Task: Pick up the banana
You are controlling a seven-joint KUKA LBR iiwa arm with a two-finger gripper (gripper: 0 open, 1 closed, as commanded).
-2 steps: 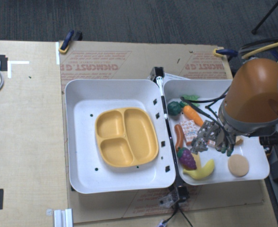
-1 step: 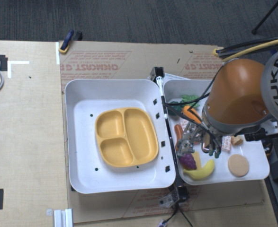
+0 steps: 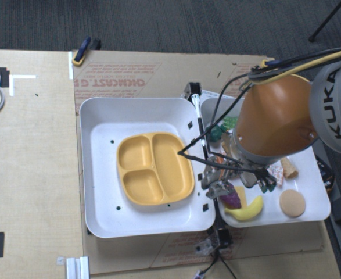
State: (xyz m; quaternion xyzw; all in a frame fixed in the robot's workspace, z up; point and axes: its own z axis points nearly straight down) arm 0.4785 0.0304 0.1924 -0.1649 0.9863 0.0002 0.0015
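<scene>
The yellow banana (image 3: 248, 209) lies near the front edge of the right bin (image 3: 312, 214), curved with its ends pointing up. A purple item (image 3: 232, 200) rests against its left end. My gripper (image 3: 221, 186) hangs just above and left of the banana, over the purple item and the bin's left wall. The orange wrist band (image 3: 272, 118) covers much of the right bin behind it. Nothing yellow shows in the gripper.
The left bin (image 3: 100, 214) holds a yellow divided plate (image 3: 154, 168). In the right bin a tan round piece (image 3: 292, 203) lies right of the banana, a crusty beige piece (image 3: 288, 168) behind it, and a green item (image 3: 218, 133) at the left wall. Cables cross between the bins.
</scene>
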